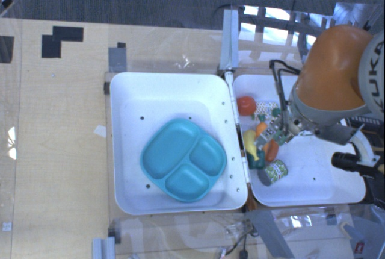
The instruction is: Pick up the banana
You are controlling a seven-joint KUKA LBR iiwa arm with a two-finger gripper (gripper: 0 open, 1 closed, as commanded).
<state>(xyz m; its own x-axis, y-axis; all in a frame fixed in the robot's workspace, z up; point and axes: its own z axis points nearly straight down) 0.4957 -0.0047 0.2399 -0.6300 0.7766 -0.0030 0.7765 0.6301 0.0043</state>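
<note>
We see the end effector (272,138) low in the right bin (313,188), just right of the banana (250,144). We cannot tell its grip state. A red tomato (246,105) sits just above the banana.

The pale wooden tabletop (54,131) bears two white bins, the left bin (126,149) touching the right bin (313,188), with black marks (60,41) beyond the left bin.

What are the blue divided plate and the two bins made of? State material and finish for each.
Blue divided plate: looks like moulded plastic, matte to satin; the even turquoise colour and soft rounded compartment edges suggest it. Left bin and right bin: probably thin white plastic, smooth and slightly glossy, with rounded corners and faint sheen. It could be coated metal; the view cannot settle that.
</note>
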